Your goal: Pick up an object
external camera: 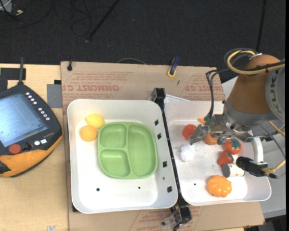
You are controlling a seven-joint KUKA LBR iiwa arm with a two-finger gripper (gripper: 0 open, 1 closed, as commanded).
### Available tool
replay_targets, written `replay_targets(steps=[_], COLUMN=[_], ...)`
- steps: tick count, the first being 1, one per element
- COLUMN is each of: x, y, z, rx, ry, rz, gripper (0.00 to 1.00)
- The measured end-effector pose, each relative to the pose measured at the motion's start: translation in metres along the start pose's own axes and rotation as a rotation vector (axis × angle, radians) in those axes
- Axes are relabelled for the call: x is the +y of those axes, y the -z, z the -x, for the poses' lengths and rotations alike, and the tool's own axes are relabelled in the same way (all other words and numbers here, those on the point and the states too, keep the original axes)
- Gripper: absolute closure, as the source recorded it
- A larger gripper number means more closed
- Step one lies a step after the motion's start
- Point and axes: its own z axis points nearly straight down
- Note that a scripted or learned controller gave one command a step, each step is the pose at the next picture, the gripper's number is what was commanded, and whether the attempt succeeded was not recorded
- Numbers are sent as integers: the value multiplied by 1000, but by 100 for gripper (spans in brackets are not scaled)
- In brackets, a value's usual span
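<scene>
Right bin [253, 189]: smooth white plastic, shallow, rounded corners. The gripper [201, 134] sits low over it, at about 10 o'clock from the bin's centre. It hangs from the grey arm [253, 88], which has a glossy orange band. How wide the gripper stands cannot be told from this angle, and nothing can be seen held in it.

Things in the right bin, all looking like moulded plastic play food:
- small orange toy [211, 139], rounded, just beside the gripper at its 4 o'clock; contact cannot be judged
- red tomato [189, 130], shiny, at the gripper's 9 o'clock, close by
- white lump [187, 153], irregular and matte, at the bin's 9 o'clock
- red fruit with a green top [232, 146], just right of centre
- small red piece [225, 158], beside that fruit at its 7 o'clock
- orange pumpkin [219, 186], ribbed, at the bin's 6 o'clock, well apart from the gripper

Left bin [86, 177]: same white plastic. A pale green plate [127, 149] with three compartments lies in the middle. A yellow lemon [94, 120] sits at 11 o'clock, touching an orange ball [88, 133] just below it.

Both bins rest on a cardboard sheet [111, 78] with red print, upside down from here, which seems to read "CHEMCAST GP". A teach pendant [17, 124] with a lit screen and a black-and-orange body lies on the counter [24, 196] at 9 o'clock.
</scene>
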Motion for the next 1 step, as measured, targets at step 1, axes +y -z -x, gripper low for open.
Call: replay_targets(steps=[1], x=[-6], y=[-45], z=[-5], rx=[0], ry=[1], rz=[0], gripper=[0])
